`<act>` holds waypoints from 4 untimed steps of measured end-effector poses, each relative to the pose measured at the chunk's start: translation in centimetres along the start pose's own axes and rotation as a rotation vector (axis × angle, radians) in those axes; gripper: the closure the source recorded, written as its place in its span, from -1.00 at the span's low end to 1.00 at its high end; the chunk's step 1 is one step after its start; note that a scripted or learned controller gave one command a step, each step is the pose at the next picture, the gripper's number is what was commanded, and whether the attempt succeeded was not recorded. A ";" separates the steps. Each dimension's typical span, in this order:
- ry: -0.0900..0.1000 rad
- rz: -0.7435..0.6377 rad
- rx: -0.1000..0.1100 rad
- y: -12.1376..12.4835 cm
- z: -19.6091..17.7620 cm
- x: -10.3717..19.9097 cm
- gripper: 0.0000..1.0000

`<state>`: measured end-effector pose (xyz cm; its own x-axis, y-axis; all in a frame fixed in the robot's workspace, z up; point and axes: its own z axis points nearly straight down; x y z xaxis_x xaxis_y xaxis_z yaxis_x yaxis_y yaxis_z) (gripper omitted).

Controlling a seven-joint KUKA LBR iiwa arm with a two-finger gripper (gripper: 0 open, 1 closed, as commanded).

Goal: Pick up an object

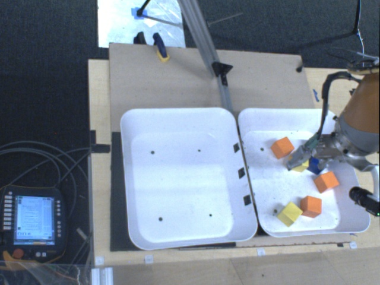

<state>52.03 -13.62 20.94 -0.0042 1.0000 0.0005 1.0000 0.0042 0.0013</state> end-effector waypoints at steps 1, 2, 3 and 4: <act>0.000 0.001 -0.001 0.0 0.0 0.0 -1.00; 0.001 0.002 0.004 0.1 4.6 0.9 -1.00; 0.001 0.002 0.005 0.1 9.8 0.9 -1.00; -0.001 0.000 -0.002 0.3 8.4 0.8 1.00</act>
